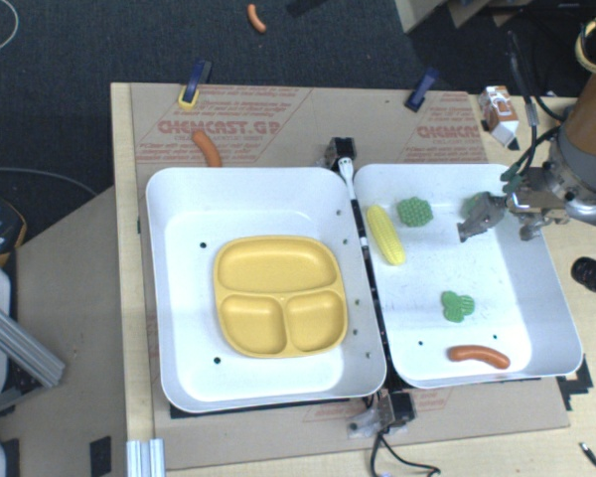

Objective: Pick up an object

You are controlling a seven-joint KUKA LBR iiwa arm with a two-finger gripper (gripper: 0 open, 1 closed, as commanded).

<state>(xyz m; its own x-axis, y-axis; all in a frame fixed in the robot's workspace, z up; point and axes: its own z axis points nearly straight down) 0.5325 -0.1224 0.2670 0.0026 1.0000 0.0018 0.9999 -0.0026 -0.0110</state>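
From my remote station I log four candidate objects in the right bin (566,316): a yellow corn cob (384,235) near the bin's left wall, a green broccoli piece (413,211) just beside it, a second green piece (457,306) lower down, and an orange sausage (479,356) near the front rim. All lie loose and apart from one another.

I judge them to be light plastic play food, stiff and somewhat slick. The corn cob looks the best to take, across its narrow middle. The sausage is thin and lies low, so it may roll off the fingers. The bumpy green pieces should hold better.

The gripper (499,220) hangs over the upper right part of that bin, to the right of the broccoli piece. Its two fingers stand spread apart with nothing between them. I cannot tell how high it is above the bin floor.

The left bin (169,266) holds a yellow divided tray (278,294). Another sausage (207,148) lies on the board behind it.
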